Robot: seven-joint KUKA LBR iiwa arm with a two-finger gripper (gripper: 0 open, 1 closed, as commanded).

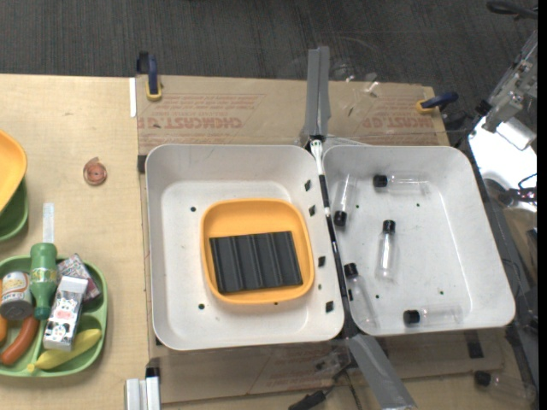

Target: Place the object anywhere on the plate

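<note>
A dark ridged block [255, 260] already lay flat on the orange plate [219, 225], at the left bin's [171, 178] centre; clear vials [386, 246] lay toward three o'clock. The placing looked done.

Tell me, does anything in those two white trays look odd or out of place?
Slightly. The clear tubes with black caps lie scattered at different angles in the right tray. On the orange plate in the left tray already lies a dark ribbed slab.

An orange plate [256, 263] bearing a dark grey ribbed block [255, 260] sits in a white bin [171, 254].
</note>
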